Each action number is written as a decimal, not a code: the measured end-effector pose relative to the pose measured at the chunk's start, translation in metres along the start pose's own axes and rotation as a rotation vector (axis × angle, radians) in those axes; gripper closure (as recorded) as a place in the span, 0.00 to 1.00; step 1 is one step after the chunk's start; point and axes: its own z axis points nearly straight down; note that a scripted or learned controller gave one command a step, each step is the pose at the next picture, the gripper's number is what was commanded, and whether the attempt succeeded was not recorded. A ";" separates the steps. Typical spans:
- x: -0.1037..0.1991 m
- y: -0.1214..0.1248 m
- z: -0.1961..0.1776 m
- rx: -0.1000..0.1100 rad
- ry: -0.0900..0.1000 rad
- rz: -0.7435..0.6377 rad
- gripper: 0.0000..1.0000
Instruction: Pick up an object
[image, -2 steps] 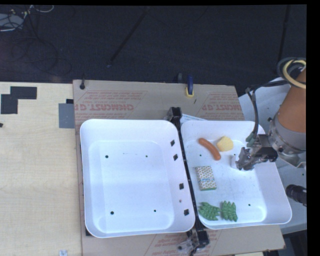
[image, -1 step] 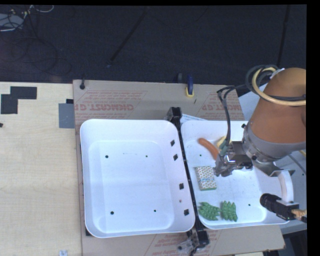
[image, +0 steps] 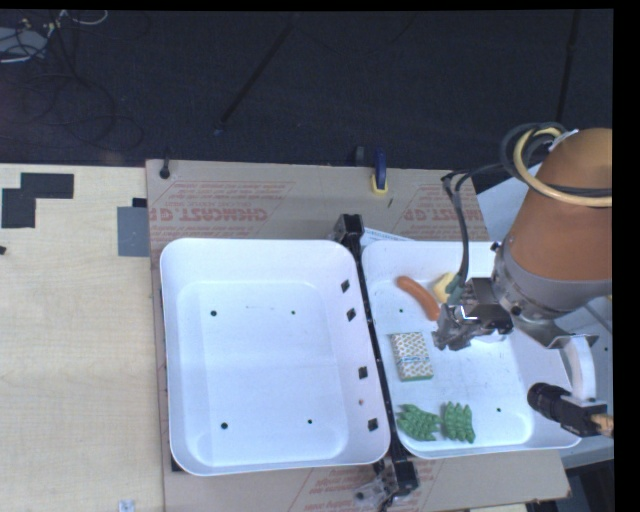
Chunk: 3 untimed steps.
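Note:
My gripper (image: 452, 328) hangs low over the middle of the right bin (image: 500, 425). An orange carrot-shaped piece (image: 416, 295) lies just to its upper left, with a small yellow piece (image: 443, 286) beside it, partly hidden by the gripper. A small patterned box (image: 411, 356) lies left of and slightly below the gripper, close to it but apart. Two green bumpy pieces (image: 418, 422) (image: 458, 421) rest near the bin's front wall. Nothing is visible between the gripper and the bin floor.
The left bin (image: 180, 300) sits beside the right one, with a black divider rail (image: 362, 330) between them. The arm's big orange and grey body (image: 565, 230) covers the right bin's far right corner. Brown cardboard lies under both bins.

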 end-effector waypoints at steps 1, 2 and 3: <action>0.000 0.000 -0.009 0.003 0.000 0.001 1.00; -0.001 0.000 -0.018 0.007 0.001 0.000 1.00; -0.001 0.000 -0.027 0.010 0.001 -0.002 1.00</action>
